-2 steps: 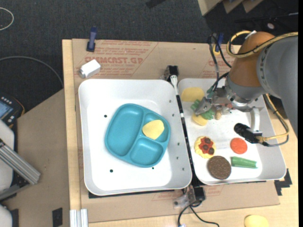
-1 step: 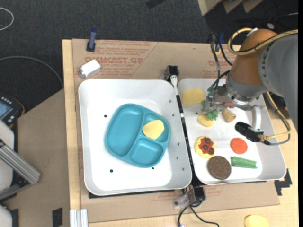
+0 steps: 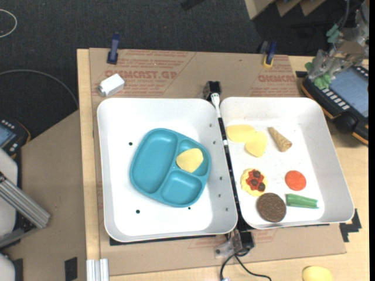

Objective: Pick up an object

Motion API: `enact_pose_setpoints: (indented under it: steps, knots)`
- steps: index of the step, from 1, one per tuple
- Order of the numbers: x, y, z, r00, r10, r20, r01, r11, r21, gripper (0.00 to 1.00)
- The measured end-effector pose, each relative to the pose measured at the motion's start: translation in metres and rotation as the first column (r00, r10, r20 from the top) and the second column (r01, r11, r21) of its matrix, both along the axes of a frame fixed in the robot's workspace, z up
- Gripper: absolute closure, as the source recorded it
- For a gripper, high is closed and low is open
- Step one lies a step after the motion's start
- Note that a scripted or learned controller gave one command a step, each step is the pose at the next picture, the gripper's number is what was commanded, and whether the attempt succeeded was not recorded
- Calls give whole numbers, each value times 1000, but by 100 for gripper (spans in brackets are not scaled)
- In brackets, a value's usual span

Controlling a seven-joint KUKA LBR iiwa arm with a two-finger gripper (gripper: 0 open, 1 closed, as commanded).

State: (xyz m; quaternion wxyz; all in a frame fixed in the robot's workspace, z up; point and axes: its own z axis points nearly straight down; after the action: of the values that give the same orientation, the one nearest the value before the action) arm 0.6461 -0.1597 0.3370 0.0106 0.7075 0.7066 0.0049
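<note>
Standing beyond the right bin's (image 3: 326, 120) far corner, the gripper (image 3: 326, 63) is clear of everything; its state cannot be determined. Red disc (image 3: 296, 180) and brown disc (image 3: 271, 206) lie in that bin. Left bin (image 3: 117, 157): teal tray (image 3: 152, 163) holding a yellow piece (image 3: 190, 160).

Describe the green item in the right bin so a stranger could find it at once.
Start at the right white bin and go to its near right corner. The green bean-like piece lies there flat, just below the red-orange disc and right of the dark brown round cookie. It is the only green, long, thin thing there.
</note>
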Motion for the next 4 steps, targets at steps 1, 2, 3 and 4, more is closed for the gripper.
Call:
enact_pose_setpoints:
  steps: [1,2,3,4]
  knots:
    - [-60,24,-10,1000,1,-25,-1,1000,10,100]
    - [-123,36,-22,1000,-1,-27,1,1000,10,100]
    - [-162,-67,-179,999,-11,-37,12,1000,9,100]
    - [-142,-64,-242,1000,1,-20,-1,1000,7,100]
